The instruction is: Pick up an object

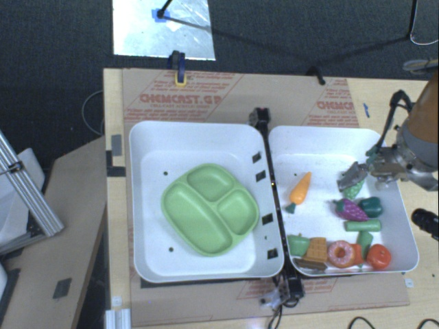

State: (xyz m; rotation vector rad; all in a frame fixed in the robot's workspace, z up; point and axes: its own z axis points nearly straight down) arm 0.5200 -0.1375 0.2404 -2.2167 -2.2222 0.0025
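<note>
Gripper [352, 178] hangs over the right bin [322, 139]; can't tell its state honestly. Purple grapes [353, 210] sit just below it, nearest pick.

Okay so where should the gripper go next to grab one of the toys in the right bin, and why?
Probably a short move down and toward the purple grapes. The gripper sits over the right bin, just above the grapes, with nothing seen between its fingers. The carrot lies farther left, on its own, and the donut sits packed among other toys along the near wall.
</note>
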